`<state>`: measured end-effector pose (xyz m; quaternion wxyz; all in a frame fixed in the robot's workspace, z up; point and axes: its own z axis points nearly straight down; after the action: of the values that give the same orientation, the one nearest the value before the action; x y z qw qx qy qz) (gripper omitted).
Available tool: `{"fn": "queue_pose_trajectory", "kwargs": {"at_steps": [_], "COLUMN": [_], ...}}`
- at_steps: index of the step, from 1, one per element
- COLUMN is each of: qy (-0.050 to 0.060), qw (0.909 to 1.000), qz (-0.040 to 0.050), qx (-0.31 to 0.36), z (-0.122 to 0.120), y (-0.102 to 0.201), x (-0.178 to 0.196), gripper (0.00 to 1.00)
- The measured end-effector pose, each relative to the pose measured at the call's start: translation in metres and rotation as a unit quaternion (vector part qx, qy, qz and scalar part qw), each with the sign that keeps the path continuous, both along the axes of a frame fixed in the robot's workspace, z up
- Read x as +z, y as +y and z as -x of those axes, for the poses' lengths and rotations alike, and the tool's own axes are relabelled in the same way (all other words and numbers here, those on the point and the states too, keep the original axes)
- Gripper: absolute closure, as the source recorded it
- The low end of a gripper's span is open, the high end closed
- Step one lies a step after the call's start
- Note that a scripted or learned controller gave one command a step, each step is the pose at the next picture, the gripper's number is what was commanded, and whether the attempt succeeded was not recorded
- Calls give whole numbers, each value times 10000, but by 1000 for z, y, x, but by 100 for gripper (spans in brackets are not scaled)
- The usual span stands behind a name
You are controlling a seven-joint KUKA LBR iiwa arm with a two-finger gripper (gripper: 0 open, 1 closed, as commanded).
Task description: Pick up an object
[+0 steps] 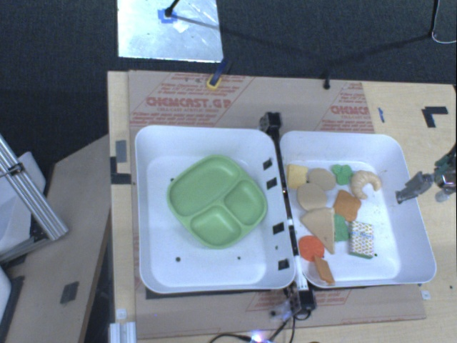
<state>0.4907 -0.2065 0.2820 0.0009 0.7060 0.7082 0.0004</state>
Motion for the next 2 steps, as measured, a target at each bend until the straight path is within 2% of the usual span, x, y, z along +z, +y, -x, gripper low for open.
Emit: {"fn": "queue_pose_trajectory", "kwargs": {"at_steps": [2], "qy": [21], "qw": [10000], "qz": [-11], "qx": [-6], "z": [-5], "y": [8], "x": [-123], "gripper": [0]}}
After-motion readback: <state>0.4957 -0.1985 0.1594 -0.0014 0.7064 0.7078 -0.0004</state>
